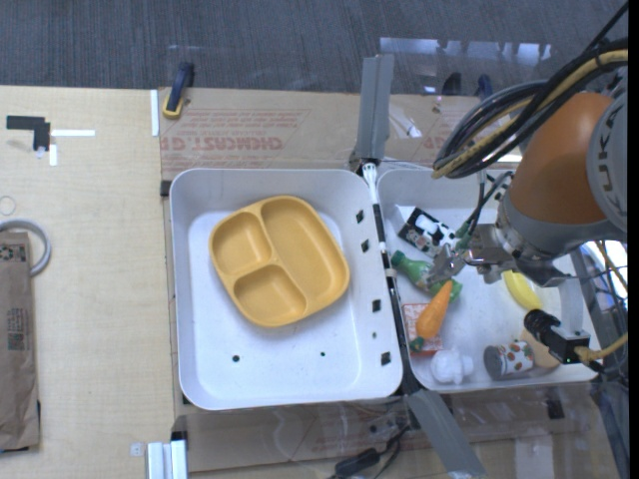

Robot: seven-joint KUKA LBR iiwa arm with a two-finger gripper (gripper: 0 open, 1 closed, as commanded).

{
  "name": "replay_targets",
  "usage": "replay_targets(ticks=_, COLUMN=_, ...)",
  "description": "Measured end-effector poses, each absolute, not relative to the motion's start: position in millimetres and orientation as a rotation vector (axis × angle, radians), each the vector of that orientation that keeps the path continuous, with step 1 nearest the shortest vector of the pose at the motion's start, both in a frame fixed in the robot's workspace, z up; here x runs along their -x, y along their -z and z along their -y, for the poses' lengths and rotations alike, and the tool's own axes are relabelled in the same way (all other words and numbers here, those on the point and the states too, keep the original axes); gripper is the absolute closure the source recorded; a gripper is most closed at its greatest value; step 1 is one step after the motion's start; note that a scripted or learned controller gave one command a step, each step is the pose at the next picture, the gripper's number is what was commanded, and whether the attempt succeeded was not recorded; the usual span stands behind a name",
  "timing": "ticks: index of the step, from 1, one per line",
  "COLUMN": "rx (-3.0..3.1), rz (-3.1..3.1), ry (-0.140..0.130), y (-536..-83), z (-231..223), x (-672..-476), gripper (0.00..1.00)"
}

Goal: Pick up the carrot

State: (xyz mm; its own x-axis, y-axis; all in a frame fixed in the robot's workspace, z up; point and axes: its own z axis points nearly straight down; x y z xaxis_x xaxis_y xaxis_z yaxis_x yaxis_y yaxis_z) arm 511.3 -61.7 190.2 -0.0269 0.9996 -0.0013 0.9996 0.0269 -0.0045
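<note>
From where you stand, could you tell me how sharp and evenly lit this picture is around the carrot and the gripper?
Camera view: lighting is soft and even, with faint shadows inside the white bins; the yellow plate and carrot read fairly clearly; the gripper is small and dark against clutter, so its detail is hard to make out; the orange band looks slightly soft, close to the lens.

A pale wood bench [90,267] meets dark grey carpet [250,18] at the top; brown cardboard [260,133] lies under the bins.
</note>
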Motion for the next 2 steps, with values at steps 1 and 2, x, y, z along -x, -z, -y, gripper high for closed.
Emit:
replay_targets(ticks=1, rx=1.772, rz=2.591, ry=-0.004, y=-190.7, z=46.1, x=-499.5, gripper=0.0)
replay_targets(ticks=2, rx=1.772, rz=2.592, ry=-0.004, y=-190.7, z=46.2, x=-499.6, gripper=0.0)
